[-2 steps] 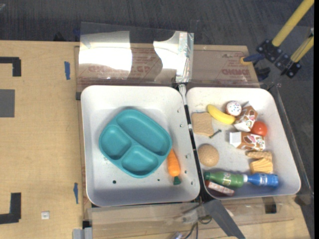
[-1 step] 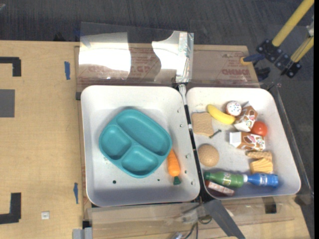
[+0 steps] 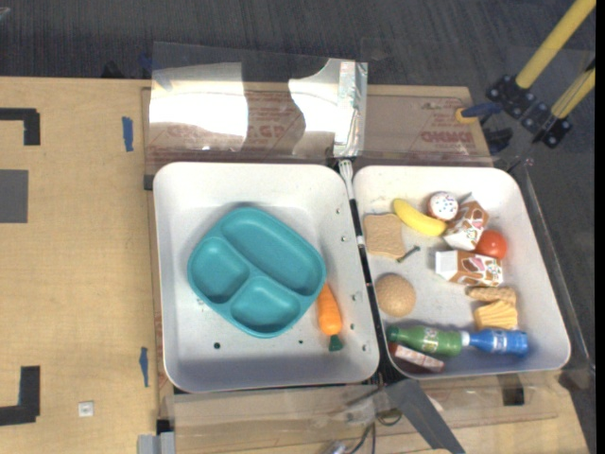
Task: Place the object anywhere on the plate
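A teal plate point(image 3: 255, 270) with three compartments lies in the left white bin point(image 3: 189, 348), and nothing rests on it. An orange toy carrot point(image 3: 328, 314) with a green tip lies on the bin floor, touching or just off the plate's lower right rim. The right bin point(image 3: 544, 282) holds several toy foods: a banana point(image 3: 419, 218), a bread slice point(image 3: 383, 236), a round bun point(image 3: 397, 295), a tomato point(image 3: 492, 244), a green bottle point(image 3: 430, 339) and a blue bottle point(image 3: 499, 342).
The two bins meet along a raised divider point(image 3: 359, 263). A shiny clear sheet point(image 3: 284, 112) lies behind the bins. Yellow-handled clamps point(image 3: 539, 83) stand at the far right corner. Brown board point(image 3: 71, 253) spreads to the left.
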